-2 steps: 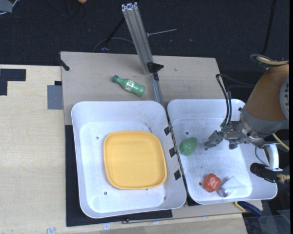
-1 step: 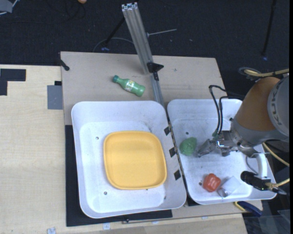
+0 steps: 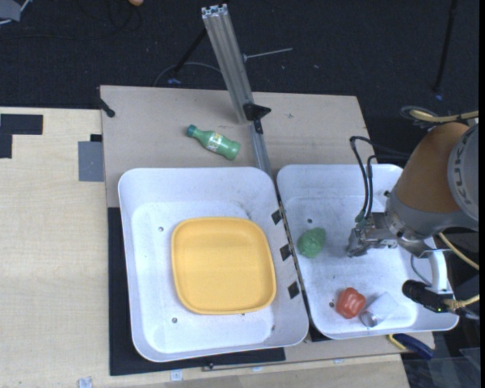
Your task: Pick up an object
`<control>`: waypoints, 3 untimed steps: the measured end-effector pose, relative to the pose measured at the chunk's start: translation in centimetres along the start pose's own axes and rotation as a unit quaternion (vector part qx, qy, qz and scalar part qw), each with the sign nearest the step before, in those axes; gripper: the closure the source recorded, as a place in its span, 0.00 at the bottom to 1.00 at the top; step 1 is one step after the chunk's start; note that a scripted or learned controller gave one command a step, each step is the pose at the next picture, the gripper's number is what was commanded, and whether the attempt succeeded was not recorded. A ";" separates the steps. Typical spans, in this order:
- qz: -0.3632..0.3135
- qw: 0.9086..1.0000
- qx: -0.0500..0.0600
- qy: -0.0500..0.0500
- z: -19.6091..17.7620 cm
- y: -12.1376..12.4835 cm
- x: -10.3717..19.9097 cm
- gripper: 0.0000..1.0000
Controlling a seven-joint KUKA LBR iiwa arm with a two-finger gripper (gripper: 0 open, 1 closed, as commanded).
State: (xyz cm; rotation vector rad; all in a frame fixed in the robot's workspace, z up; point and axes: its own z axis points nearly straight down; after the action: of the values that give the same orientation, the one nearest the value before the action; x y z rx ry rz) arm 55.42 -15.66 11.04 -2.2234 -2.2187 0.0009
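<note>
The green ball point(image 3: 311, 242) is seen in the right bin point(image 3: 331, 186), just left of the gripper point(image 3: 360, 242) and level with it. Whether the jaws are spread cannot be told; nothing is seen between them. A red object point(image 3: 350, 301) lies nearer the front.

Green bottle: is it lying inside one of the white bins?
No, the green bottle lies on its side on the bench, beyond the left bin's far rim.
</note>
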 end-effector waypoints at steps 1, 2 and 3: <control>-0.001 1.000 -0.002 0.000 -4.8 0.4 0.9 1.00; -0.001 1.000 -0.002 0.000 -9.0 0.6 1.1 1.00; -0.001 1.000 -0.003 0.000 -14.3 0.6 1.0 1.00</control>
State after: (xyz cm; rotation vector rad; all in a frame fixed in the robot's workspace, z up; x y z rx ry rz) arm 56.05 -14.65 25.31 -2.2245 -2.2235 -0.0039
